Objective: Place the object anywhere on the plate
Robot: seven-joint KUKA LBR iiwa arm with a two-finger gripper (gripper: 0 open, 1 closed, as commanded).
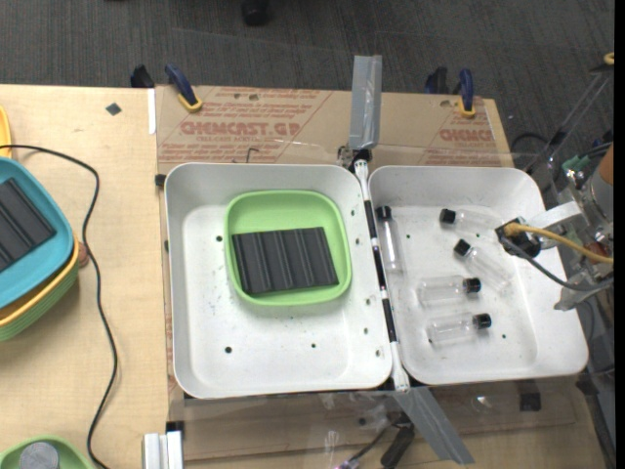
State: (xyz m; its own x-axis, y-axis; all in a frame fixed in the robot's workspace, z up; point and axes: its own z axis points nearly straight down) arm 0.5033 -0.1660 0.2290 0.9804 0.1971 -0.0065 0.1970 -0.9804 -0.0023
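Note:
Several clear vials with black caps lie in the right bin (547, 360): one (465, 221) at the back, one (476, 256) below it, one (447, 289) in the middle and one (455, 328) toward the front. A further vial (388, 243) lies along the bin's left wall. The green plate (240, 215) sits in the left bin (195, 340) and carries a dark ribbed pad (288, 260). My gripper (580, 262) hangs over the right rim of the right bin, to the right of the vials and mostly cut off by the view's edge. Nothing shows in its grasp.
A cardboard sheet (244, 125), clamped at its corners, lies behind the bins. At the far left, a teal tray (29, 228) sits on the wooden bench with a black cable (98, 291) trailing past it. A grey divider strip (366, 106) stands between the bins at the back.

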